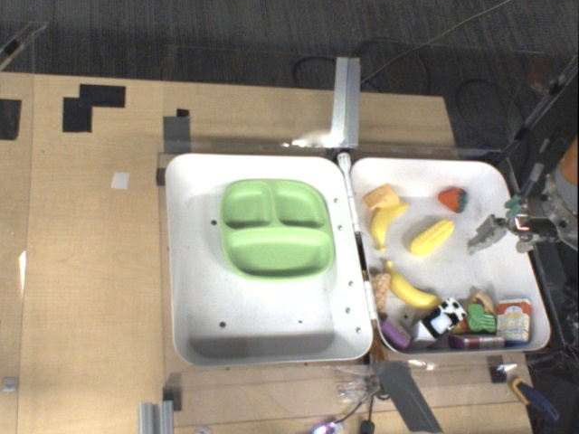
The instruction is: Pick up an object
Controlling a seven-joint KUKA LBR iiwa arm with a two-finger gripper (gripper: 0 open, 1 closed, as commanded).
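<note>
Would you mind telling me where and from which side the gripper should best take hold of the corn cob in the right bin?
Grip the corn cob across its middle, from straight above: it lies flat and slanted, apart from its neighbours.

Two bins sit side by side on the surface [90, 269]. The left bin [194, 242] holds a divided plate [274, 227] near its middle. The right bin [493, 179] holds a corn cob [431, 237] near its centre, a strawberry [453, 199] behind it to the right, and a banana [386, 221] to its left. A second banana [412, 291] lies nearer the front, with a carton [513, 320] in the front right corner. The pincer [485, 233] hangs over the bin's right side.
</note>
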